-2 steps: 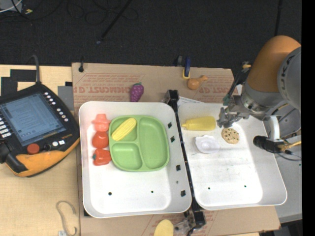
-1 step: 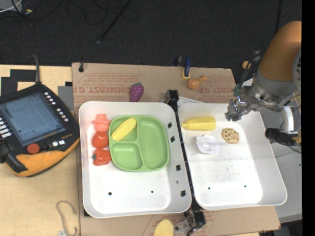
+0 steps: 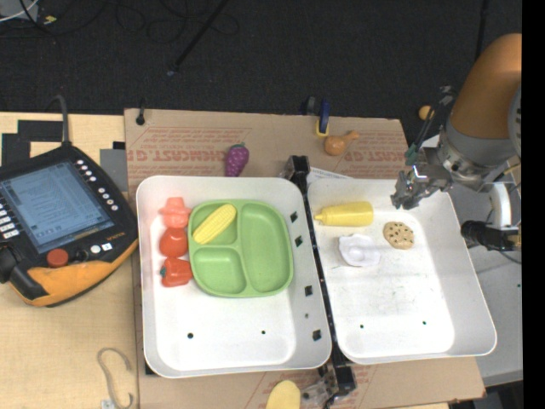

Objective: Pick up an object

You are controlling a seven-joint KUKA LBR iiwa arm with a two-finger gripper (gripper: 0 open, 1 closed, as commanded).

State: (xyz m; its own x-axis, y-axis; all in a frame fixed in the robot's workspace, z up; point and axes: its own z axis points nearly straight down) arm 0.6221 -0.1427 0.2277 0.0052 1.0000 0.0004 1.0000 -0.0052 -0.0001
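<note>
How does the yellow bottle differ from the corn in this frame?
The yellow bottle lies straight on the right bin's floor; the corn rests in a compartment of the green tray in the left bin. The bottle lies level across the view; the corn sits diagonally. The bottle looks longer and smooth, the corn shorter and ridged. Both are yellow.
</note>
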